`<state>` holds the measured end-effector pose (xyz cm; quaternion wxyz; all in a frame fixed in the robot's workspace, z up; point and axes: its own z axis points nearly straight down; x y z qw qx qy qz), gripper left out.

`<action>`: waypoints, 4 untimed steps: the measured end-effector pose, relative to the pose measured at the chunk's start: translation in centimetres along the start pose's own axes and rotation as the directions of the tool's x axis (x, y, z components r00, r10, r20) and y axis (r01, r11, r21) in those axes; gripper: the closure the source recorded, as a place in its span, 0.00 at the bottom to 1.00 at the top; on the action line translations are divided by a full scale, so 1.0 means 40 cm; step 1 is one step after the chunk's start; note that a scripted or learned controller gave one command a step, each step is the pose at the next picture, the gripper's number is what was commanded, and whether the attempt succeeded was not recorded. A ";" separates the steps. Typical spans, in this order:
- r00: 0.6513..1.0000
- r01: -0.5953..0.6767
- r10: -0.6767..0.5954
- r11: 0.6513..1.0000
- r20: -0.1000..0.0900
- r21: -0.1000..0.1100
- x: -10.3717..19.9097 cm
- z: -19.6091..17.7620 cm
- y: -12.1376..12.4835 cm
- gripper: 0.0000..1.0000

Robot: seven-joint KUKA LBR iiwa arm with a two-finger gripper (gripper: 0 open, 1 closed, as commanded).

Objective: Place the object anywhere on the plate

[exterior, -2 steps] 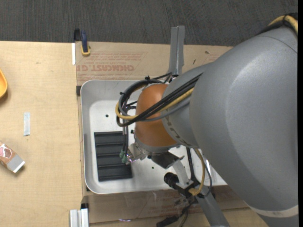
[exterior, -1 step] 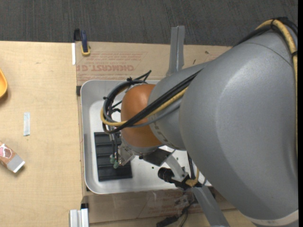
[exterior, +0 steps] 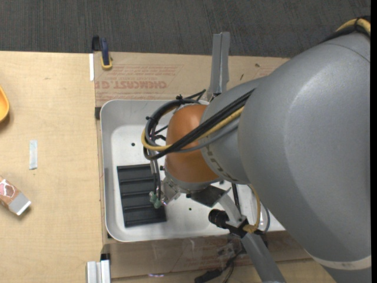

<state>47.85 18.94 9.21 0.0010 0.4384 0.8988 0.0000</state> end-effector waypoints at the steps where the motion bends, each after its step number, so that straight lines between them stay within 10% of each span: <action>1: 0.975 0.221 -0.221 0.975 0.002 -0.001 0.057 0.000 0.048 1.00; 2: 0.975 0.222 -0.222 0.975 -0.001 0.002 0.060 0.002 0.046 0.00; 3: 0.949 0.315 -0.315 0.949 -0.002 0.003 0.067 0.002 0.050 0.00; 4: 0.699 0.715 -0.715 0.699 -0.001 -0.001 0.076 -0.074 0.058 0.00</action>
